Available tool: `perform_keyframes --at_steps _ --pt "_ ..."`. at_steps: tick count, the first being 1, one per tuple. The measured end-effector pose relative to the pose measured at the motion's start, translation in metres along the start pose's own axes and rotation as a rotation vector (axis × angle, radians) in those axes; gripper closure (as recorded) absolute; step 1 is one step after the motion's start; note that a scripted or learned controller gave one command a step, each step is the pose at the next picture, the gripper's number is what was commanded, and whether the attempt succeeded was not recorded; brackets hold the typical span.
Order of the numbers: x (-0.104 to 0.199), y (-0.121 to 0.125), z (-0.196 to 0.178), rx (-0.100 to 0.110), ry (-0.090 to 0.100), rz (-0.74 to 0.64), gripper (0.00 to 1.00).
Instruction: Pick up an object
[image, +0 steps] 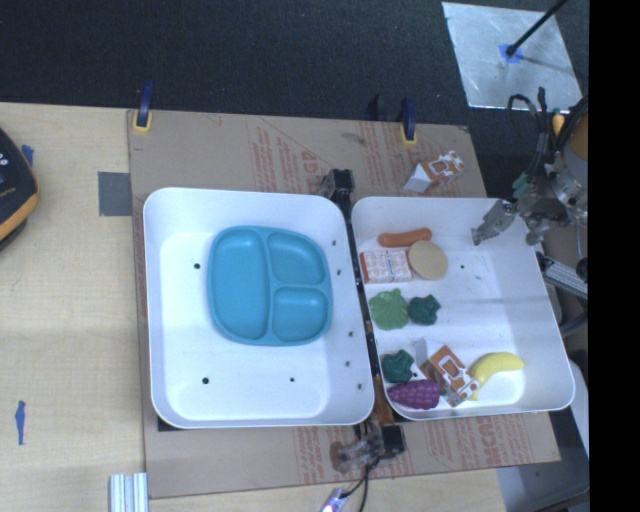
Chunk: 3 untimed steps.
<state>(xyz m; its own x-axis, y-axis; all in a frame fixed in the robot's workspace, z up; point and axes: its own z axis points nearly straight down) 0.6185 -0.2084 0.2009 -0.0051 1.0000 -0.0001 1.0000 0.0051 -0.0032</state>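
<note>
The right bin (520, 330) holds several toy foods along its left side and front. A red sausage (404, 238), a round beige biscuit (428, 261) and a striped wafer pack (385, 266) lie at the back left. Below them sit a light green leafy piece (390, 308) and a dark green one (424, 308). At the front are another dark green piece (397, 365), a purple bunch (414, 395), an orange-white carton (450, 372) and a yellow banana (497, 366). My gripper (510, 224) hangs open over the bin's back right corner, with nothing between its fingers.
The left bin (180, 370) bears a blue sectioned plate (270, 284). A small orange-white carton (435, 172) lies on the cardboard behind the right bin. A yellow-black device (12, 190) sits at the far left of the bench.
</note>
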Motion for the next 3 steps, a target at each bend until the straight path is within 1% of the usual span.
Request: perform_keyframes --at_steps 1,2,3 --pt "0.06 -0.043 0.056 0.002 0.0 -0.002 0.0" --pt "0.096 -0.055 0.105 0.001 0.0 -0.001 0.0" --pt "0.095 -0.055 0.095 0.002 -0.001 -0.004 1.0"
